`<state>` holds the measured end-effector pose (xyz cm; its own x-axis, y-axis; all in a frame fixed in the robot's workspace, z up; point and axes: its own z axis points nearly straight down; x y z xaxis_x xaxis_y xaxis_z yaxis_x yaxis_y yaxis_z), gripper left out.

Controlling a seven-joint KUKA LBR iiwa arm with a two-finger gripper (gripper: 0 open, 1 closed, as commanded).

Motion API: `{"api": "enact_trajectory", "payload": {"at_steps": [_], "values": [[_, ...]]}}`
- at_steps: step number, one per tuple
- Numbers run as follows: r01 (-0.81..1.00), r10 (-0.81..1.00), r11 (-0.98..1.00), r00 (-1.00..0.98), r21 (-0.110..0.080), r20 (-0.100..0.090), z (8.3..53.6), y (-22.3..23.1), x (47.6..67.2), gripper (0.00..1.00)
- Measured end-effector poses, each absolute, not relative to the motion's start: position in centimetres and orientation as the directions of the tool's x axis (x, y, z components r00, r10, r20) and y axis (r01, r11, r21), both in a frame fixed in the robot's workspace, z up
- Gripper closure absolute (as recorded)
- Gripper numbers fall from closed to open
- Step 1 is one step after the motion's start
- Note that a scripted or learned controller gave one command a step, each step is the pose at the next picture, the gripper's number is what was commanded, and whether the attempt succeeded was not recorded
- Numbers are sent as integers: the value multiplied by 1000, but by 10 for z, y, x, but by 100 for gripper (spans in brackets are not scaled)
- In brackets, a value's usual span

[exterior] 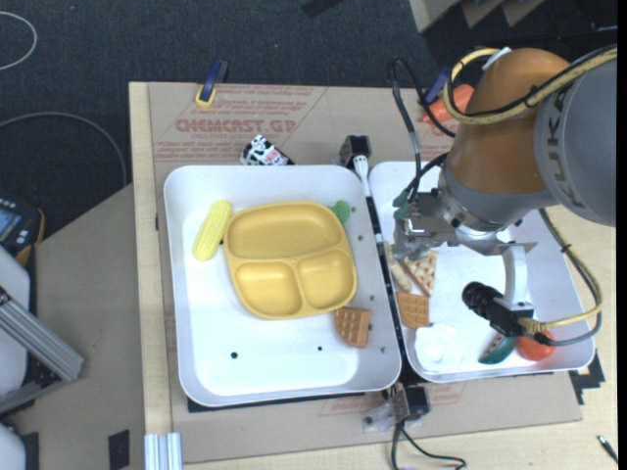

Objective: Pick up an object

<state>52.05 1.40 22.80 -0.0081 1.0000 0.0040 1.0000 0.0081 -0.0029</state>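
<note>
Right of the yellow plate (286, 233), across the wall where the two bins met, the gripper (415, 235) hung low from the grey and orange arm (509, 135). From above, the wrist hid the claw, so I could not tell whether it was spread or pressed together, and nothing showed as held in it.

Nearest the claw lay a waffle wedge (420, 270), right of the plate and just toward the camera from the gripper; whether the two touched I could not tell. A waffle square (413, 309) lay just nearer the camera than the wedge, level with the plate's near rim.

Farther right of the plate and nearer the camera than the square sat a white lump (438, 346). Farther right again lay a teal piece (498, 352) with an orange-red ball (535, 348) beside it. All these lay in the right bin (558, 282).

The plate itself sat upright in the left bin (196, 341), and its three compartments held nothing. A corn cob (211, 230) lay against the plate's left rim. A green bit (341, 210) peeked out at the plate's far right corner. A third waffle piece (353, 326) lay just off its near right corner.

Beyond the plate, outside the bin, a small black-and-white patched thing (263, 152) rested on the bench.
</note>
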Motion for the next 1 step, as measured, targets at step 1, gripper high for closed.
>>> {"api": "enact_trajectory", "payload": {"at_steps": [1], "values": [[1000,1000,5,-5,-1,2,235,43,513,100]]}}
